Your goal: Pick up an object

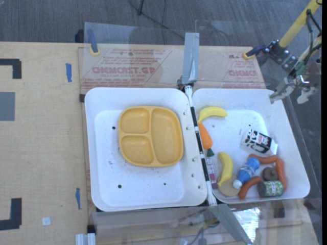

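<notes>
Gripper (295,88) hovers over right bin (286,117) far corner, finger state unclear; two bananas (212,113), two sausages (265,159), one yellow tray (151,136).

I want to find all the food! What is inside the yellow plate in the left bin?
All three sections of the yellow plate look bare. Whatever lies under it in the left bin is covered.

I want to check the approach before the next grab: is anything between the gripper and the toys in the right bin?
Nothing visible stands in the way. The gripper sits at the right bin's far right corner, above the rim. The nearest toy, the black-and-white carton, lies open from above, apart from the sausages beside it.
</notes>
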Robot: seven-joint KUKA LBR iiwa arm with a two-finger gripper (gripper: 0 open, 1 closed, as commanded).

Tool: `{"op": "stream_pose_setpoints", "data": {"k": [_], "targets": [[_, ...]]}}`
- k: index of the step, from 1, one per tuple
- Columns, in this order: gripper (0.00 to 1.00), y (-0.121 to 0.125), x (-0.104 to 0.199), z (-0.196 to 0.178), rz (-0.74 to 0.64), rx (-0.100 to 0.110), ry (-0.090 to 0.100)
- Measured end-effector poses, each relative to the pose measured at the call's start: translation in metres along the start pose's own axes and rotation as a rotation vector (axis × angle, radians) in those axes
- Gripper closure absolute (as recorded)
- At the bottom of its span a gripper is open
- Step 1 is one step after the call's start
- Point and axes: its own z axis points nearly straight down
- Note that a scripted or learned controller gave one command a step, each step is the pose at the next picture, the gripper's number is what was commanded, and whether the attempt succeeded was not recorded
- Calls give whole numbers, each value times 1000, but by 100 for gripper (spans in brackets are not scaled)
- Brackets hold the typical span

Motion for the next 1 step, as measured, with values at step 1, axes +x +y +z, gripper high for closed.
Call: {"op": "stream_pose_setpoints", "data": {"k": [1], "targets": [[0, -48, 6, 190, -127, -2, -1]]}}
